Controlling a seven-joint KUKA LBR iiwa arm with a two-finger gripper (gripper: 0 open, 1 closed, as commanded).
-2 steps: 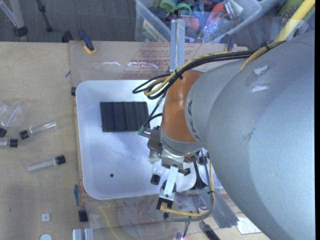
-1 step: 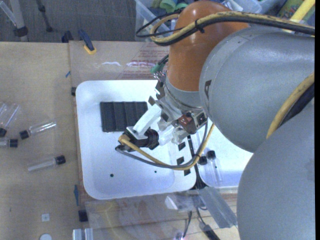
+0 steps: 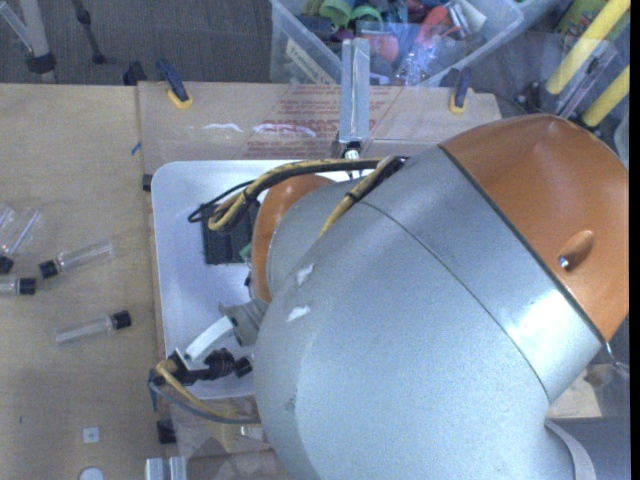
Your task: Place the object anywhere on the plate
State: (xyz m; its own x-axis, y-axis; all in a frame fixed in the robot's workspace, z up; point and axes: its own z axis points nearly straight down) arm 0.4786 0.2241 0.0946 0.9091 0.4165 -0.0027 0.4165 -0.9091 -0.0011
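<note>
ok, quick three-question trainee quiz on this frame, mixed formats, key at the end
1. True or false: the arm covers most of the white bin.
2. What lies on the wooden bench left of the bin? A) clear vials with black caps B) spoons C) red cups
3. Fill in: the clear tub of colourful toys sits at the ___ of the view.
Key: 1 true; 2 A; 3 top.

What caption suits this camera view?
Grey KUKA arm with orange band looms over a shallow white bin on the wooden bench.
</note>
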